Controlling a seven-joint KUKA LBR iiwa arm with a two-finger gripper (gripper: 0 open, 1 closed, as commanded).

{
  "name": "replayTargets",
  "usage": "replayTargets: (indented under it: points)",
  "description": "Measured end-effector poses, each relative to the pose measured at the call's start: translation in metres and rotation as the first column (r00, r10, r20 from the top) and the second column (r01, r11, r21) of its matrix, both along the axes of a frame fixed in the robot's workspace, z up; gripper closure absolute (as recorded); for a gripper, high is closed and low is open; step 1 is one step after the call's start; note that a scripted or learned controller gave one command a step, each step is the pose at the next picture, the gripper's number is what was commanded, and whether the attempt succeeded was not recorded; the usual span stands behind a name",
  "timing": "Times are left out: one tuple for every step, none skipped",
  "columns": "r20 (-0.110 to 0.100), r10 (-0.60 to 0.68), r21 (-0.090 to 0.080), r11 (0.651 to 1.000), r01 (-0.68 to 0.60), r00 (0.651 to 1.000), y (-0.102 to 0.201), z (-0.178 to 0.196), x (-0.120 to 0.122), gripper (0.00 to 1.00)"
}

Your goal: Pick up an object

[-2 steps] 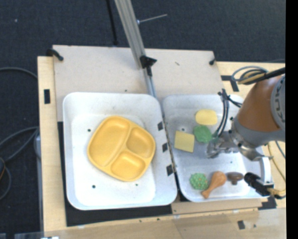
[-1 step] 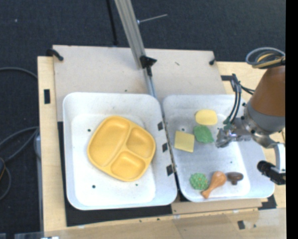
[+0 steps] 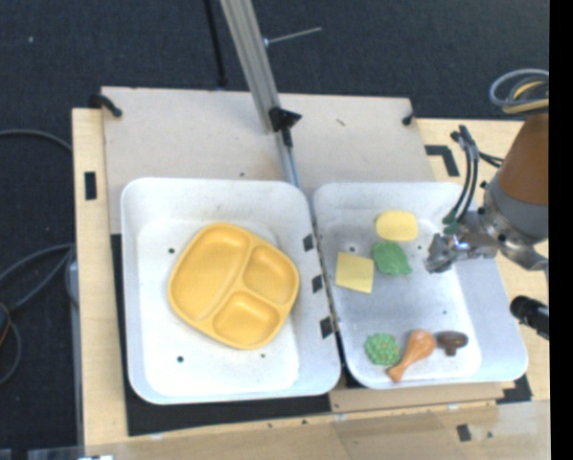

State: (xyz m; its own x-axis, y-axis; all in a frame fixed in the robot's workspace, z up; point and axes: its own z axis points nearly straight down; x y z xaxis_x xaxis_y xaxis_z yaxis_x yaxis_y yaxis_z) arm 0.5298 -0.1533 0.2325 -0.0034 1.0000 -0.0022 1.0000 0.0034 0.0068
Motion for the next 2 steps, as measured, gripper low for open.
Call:
replayTargets:
  points:
    - [-0.003,0.003,0.002,1.0,-0.003,1.0,0.037,0.008,0.03,1.0]
    - [-0.004,0.005,0.003,1.0,-0.005,1.0,0.088,0.004,0.064,1.0]
